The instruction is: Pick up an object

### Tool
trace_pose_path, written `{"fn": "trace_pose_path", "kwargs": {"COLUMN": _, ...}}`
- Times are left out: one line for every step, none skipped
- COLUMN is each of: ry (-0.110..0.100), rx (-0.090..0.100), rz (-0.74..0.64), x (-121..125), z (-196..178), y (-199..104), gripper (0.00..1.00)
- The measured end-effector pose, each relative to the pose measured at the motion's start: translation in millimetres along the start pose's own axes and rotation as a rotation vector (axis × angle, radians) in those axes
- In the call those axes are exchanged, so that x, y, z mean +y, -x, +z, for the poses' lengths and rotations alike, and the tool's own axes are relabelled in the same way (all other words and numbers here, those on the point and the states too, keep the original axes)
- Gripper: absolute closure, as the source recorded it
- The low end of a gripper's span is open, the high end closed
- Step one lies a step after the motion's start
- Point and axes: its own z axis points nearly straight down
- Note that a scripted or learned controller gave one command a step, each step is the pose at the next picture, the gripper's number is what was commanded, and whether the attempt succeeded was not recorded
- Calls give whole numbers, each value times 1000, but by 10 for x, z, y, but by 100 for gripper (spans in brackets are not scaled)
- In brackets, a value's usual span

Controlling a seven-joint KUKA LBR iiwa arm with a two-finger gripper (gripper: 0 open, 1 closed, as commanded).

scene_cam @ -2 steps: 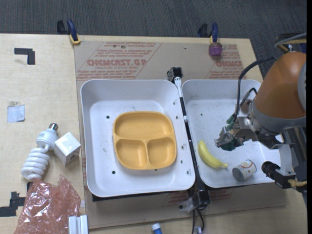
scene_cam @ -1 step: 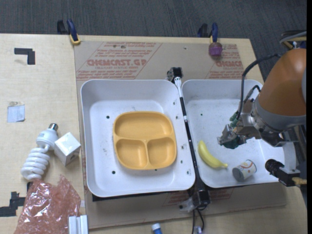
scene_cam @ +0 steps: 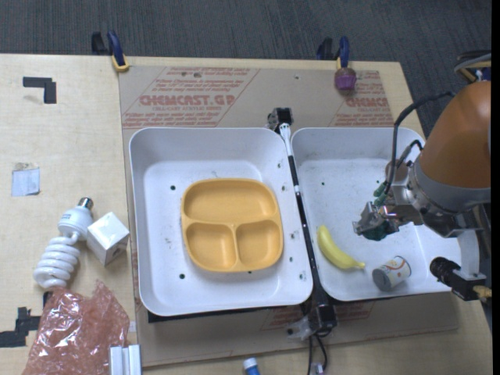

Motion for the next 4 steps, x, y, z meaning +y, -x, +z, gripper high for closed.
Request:
{"fn": "trace_pose_path", "kwargs": {"ry": -1, "rx": 0, "rz": 1, "x": -2, "z": 43, "y": -23, "gripper": 100}}
{"fn": "trace_pose_path", "kwargs": {"ry": 2, "rx": 0, "rz": -3, "x": 11, "z": 38, "y": -167, "gripper": 100}}
{"fn": "trace_pose_path", "kwargs": {"ry": 2, "rx": 0, "rz": -2, "x": 10, "z": 46, "y": -164, "gripper": 100}}
{"fn": "trace_pose_path", "kwargs": {"ry": 3, "rx": 0, "rz": -2, "x": 11, "z": 40, "y": -169, "gripper": 100}}
